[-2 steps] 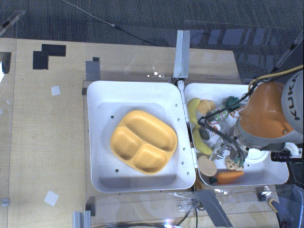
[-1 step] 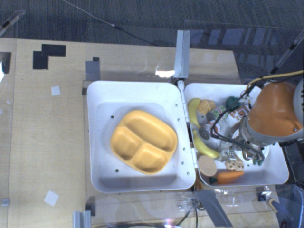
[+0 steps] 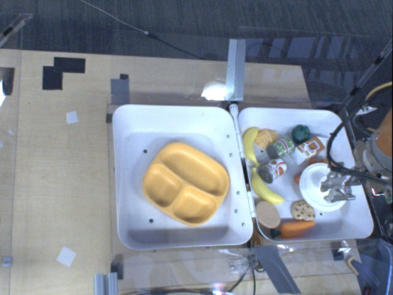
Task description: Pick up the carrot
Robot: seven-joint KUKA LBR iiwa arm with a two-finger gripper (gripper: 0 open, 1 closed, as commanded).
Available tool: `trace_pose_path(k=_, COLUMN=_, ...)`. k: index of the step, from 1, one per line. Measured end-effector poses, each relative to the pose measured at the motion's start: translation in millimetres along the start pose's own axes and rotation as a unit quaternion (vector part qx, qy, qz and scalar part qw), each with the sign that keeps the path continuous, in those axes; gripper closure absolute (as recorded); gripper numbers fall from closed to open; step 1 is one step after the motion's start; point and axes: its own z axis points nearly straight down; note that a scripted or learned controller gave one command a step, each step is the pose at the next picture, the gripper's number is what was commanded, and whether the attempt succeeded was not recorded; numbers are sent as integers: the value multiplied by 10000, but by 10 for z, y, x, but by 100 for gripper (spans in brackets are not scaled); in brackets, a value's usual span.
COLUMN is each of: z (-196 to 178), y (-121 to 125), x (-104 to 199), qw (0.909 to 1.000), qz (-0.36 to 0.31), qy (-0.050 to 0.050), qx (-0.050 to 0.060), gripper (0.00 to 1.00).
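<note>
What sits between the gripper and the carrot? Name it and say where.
The cracker lies just above the carrot, on the slanting line down-left from the gripper. The gripper hovers over a white disc. Seen from above, nothing covers the carrot at the right bin's near edge.

Even, bright overhead light; soft shadows pool inside the left bin (image 3: 129, 165) under the yellow tray (image 3: 186, 183). A white glare spot (image 3: 215, 91) sits at the far edge. Slightly soft, grainy focus.
</note>
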Motion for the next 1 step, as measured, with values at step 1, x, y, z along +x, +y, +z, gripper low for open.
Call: trace_pose_path(k=1, z=807, y=816, x=-322, qw=10000, qz=-13, qy=48, qx=-53, gripper=100)
